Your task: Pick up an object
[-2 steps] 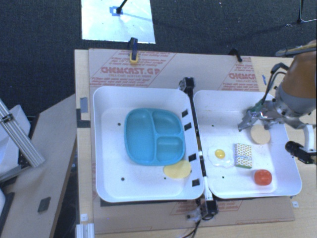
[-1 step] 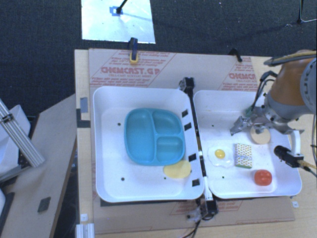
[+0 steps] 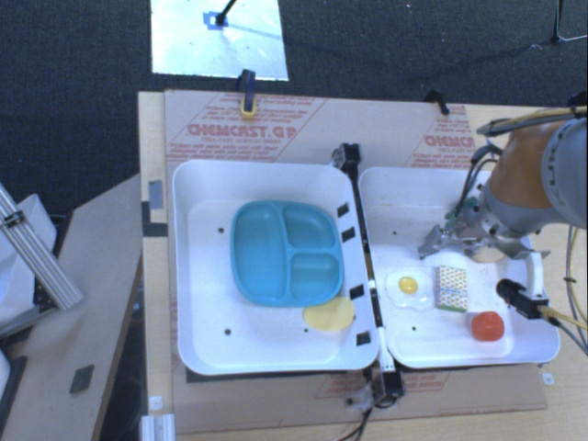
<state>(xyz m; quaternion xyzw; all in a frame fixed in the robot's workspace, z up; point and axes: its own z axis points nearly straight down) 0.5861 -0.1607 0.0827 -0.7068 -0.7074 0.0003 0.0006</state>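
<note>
Left bin (image 3: pixel 197 274): I see a blue tray (image 3: pixel 283 254), and a yellow piece (image 3: pixel 329 315) touching its near edge.

Right bin (image 3: pixel 404 200): a toy fried egg (image 3: pixel 407 288), a patterned box (image 3: pixel 451 288) just beside it, and a red ball (image 3: pixel 487 325) near the front corner. I judge the box the best pick: light, stiff, flat-sided, to be gripped across its narrow width. The egg looks thin and flat, hard to get under; the ball may roll.

The arm (image 3: pixel 537 168) comes in from the right, wrist bent down over the bin's back half. The gripper (image 3: pixel 457 237) sits just behind the box; whether it is released or clenched, I cannot tell. Nothing visibly held.
</note>
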